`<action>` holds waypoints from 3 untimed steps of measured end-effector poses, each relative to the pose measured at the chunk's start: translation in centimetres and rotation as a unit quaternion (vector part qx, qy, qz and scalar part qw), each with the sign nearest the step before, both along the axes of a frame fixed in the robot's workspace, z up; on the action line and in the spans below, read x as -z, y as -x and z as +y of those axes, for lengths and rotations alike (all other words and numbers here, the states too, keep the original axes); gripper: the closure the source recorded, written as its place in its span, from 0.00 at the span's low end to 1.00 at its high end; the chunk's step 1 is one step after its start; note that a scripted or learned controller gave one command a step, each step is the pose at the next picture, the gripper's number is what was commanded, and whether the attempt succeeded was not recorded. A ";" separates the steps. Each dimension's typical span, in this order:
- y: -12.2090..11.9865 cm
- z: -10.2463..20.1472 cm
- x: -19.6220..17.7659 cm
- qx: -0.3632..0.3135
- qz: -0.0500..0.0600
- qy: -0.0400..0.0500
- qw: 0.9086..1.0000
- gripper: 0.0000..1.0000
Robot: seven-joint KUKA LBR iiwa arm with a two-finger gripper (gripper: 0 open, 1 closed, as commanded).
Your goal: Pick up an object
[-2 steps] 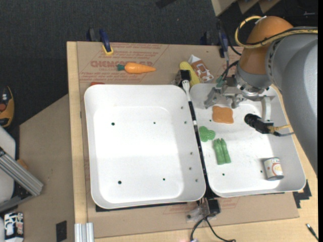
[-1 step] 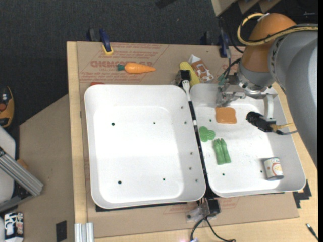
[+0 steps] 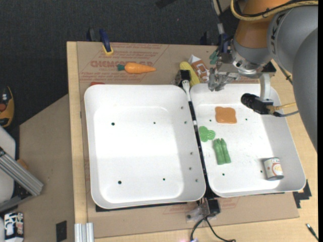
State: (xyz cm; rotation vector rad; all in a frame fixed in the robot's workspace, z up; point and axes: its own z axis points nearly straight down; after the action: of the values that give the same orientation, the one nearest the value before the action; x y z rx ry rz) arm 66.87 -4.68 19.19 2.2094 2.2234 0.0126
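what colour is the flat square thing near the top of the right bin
Orange, the flat square piece in the right bin, camera view.

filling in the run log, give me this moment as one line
arm: over right bin far edge | gripper: holds nothing seen | right bin: orange piece, green pieces, small can | carrot: on bench

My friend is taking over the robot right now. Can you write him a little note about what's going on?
The tool hangs over the far edge of the right bin, nothing seen in it.
In that bin: an orange slice, a green leafy piece, a green bean pod, a small can.
A toy carrot lies on the board behind the left bin.
Done: nothing picked yet.
Left: grab one object and lift it.
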 end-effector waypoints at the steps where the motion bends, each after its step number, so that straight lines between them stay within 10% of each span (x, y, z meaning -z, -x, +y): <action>1: 2.2 11.6 -9.3 -0.002 0.000 -0.002 1.000 1.00; 3: 0.3 -2.0 -5.9 0.007 0.006 0.002 1.000 1.00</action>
State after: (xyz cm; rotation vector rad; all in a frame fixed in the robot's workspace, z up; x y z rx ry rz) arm 66.59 -6.70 25.13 2.2283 2.2130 -0.0055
